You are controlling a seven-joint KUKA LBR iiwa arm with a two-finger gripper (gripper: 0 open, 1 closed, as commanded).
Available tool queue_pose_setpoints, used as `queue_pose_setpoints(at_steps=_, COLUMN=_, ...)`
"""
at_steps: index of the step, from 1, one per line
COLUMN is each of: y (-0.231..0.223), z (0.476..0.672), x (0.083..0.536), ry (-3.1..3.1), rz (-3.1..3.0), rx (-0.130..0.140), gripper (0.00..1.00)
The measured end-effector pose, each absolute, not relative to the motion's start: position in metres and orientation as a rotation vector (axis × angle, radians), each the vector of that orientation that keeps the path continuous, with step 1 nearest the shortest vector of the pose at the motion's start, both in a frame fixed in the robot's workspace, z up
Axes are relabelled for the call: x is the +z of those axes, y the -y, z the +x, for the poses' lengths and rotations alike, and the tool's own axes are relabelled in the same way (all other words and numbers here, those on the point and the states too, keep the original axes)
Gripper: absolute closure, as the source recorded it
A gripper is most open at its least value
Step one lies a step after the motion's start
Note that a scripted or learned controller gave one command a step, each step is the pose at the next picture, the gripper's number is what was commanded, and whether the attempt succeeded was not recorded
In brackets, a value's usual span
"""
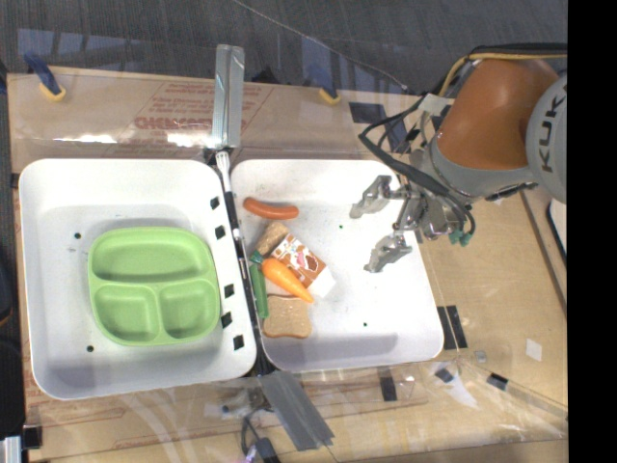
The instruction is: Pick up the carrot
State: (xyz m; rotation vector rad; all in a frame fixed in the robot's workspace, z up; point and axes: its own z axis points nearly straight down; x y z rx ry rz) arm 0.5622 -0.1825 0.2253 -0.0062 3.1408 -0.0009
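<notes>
The carrot (pixel 286 280) is orange with a green stalk end and lies in the right bin (pixel 386 336) near its left wall, resting partly on a small printed packet (pixel 300 259). My gripper (pixel 377 230) hangs over the right half of the same bin, well to the right of the carrot. Its two metal fingers (pixel 388 253) stand apart, open, with nothing between them.
A sausage (pixel 271 208) lies above the carrot and a slice of toast (pixel 287 320) below it, with a brown piece (pixel 271 238) beside the packet. The left bin (pixel 58 191) holds a green divided tray (pixel 152 284). A grey divider bar (pixel 228 95) stands between the bins.
</notes>
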Motion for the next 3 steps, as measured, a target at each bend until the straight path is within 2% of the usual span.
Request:
queue_pose_setpoints(at_steps=1, y=0.131, z=0.559, x=0.095, ry=-3.124, rz=-0.223, rx=-0.003, gripper=0.00)
queue_pose_setpoints(at_steps=2, y=0.183, z=0.490, x=0.093, ry=-3.137, rz=-0.037, rx=-0.002, gripper=0.00)
queue_pose_setpoints(at_steps=3, y=0.181, z=0.493, x=0.105, ry=-3.132, rz=-0.051, rx=-0.004, gripper=1.00)
